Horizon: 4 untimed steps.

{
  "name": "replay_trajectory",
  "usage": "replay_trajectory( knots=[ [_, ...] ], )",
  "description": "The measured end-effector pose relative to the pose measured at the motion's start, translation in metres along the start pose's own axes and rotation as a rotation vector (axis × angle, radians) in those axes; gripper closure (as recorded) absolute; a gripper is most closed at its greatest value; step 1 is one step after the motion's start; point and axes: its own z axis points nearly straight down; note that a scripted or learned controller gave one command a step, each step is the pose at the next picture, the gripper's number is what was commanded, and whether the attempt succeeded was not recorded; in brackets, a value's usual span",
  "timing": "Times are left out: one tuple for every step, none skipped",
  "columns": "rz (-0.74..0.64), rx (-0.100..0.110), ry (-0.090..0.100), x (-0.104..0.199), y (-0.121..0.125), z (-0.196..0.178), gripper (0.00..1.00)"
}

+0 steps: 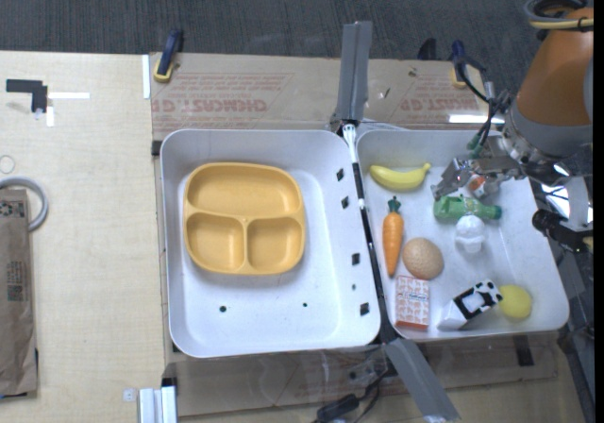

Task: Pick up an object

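1. Camera view, bins: stood side by side, left bin (pixel 175 223) with a yellow divided plate (pixel 244 218) in it, right bin (pixel 540 246) crowded with small things.
2. Camera view, arm: reached in from the right, with the gripper (pixel 469 176) low over the back part of the right bin, just above a green object (pixel 466 210). Looked like the likeliest target, judging by closeness alone.
3. Camera view, grip: could not be told whether open or closed, the metal parts too tangled and small to read. Showed nothing clearly held.
4. Camera view, neighbours: lay just beside the green object, a white object (pixel 469 234) on its near side and a banana (pixel 399 176) to its left. Sat farther toward the front: a carrot (pixel 393 234), a brown egg (pixel 423 258), a red and white carton (pixel 412 303), a black and white item (pixel 477 300) and a lemon (pixel 515 301).
5. Risks, as a judgement:
   - Might close on air or only clip the green object, since rounded and lying flat.
   - Might nudge the white object or pinch two things at once, given the crowding.
   - Might drop the thing on the lift if caught near one end.
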Motion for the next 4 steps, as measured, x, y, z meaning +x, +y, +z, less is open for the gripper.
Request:
replay_trajectory(
  knots=[
    [0.056, -0.003, -0.001, -0.007, 0.034, 0.097, 0.00],
    [0.055, 0.003, -0.001, -0.007, 0.034, 0.092, 1.00],
    [-0.167, -0.005, -0.003, -0.049, 0.068, -0.040, 1.00],
    [-0.301, -0.006, -0.003, -0.098, 0.067, -0.055, 1.00]
  ],
)
